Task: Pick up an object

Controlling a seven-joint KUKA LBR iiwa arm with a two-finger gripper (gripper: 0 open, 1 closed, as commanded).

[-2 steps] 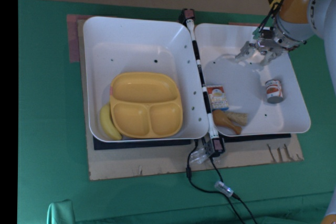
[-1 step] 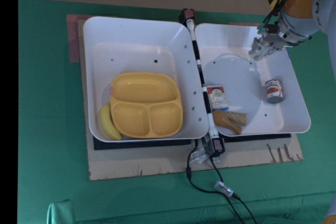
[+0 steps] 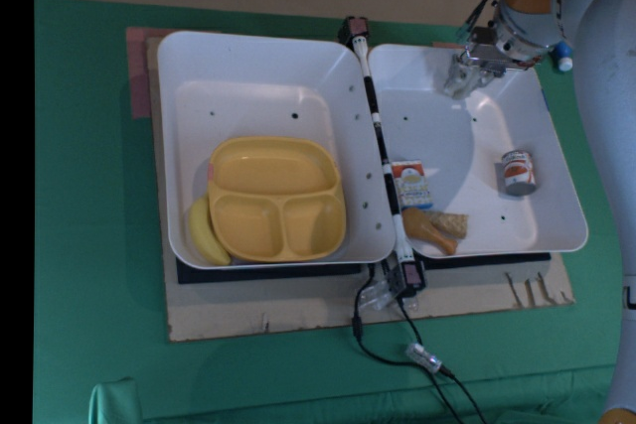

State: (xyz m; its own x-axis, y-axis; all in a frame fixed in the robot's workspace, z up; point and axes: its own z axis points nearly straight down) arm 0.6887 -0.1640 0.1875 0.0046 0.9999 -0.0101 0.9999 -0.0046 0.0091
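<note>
My gripper (image 3: 465, 82) hangs over the far side of the right bin (image 3: 556, 213), near its back rim, with nothing visible between its fingers. In that bin a small red and white can (image 3: 517, 172) lies toward the right wall. A small red and white carton (image 3: 410, 184) sits by the left wall, close to the divider. Just in front of the carton lies an orange-brown toy food piece (image 3: 435, 229). All three objects are well in front of the gripper.
The left bin (image 3: 248, 65) holds a yellow divided plate (image 3: 278, 199) and a banana (image 3: 206, 231) at its left front corner. A black and white bar (image 3: 378, 129) runs between the bins. Cables (image 3: 417, 353) trail over the green mat in front.
</note>
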